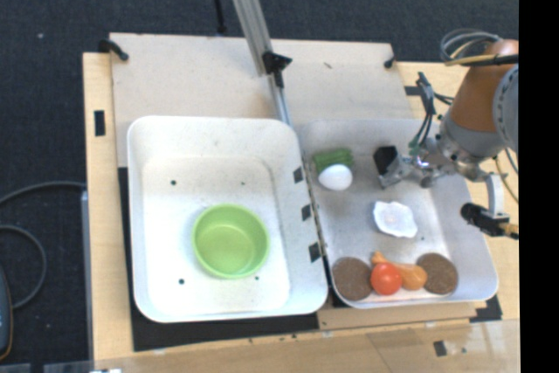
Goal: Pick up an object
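Objects for picking lie in the right bin (479, 251), my landmark: a white egg-like ball (334, 177) touching a green block (333, 158) at its upper left corner, a white crumpled piece (395, 219) near its middle, and along its lower edge two brown round patties (352, 276) flanking a red tomato (386, 279) and an orange piece (412, 276). My gripper (395, 163) hangs over that bin's upper middle, above the white crumpled piece, gripping nothing I can see; whether it is released or clenched I cannot tell. Left of the right bin, the left bin (157, 144) holds a green bowl (231, 240).
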`<state>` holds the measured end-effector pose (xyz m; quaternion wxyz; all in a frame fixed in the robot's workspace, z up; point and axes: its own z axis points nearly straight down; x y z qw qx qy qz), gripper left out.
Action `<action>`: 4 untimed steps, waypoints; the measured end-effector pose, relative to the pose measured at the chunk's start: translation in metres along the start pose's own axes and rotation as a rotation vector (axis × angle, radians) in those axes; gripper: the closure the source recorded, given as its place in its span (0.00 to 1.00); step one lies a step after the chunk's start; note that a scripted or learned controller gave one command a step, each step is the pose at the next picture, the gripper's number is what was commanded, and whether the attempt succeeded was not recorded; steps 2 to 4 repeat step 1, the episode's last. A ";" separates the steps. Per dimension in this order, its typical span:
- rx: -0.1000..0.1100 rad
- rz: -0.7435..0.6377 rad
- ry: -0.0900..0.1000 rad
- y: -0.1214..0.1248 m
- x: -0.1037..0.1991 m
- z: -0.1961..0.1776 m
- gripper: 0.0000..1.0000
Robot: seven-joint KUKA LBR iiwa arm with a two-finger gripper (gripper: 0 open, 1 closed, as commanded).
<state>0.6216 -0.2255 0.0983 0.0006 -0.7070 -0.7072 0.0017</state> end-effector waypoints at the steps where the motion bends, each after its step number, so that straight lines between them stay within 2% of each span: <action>1: -0.009 -0.001 -0.003 0.002 -0.001 -0.015 1.00; 4: -0.009 -0.001 -0.003 0.002 -0.001 -0.015 1.00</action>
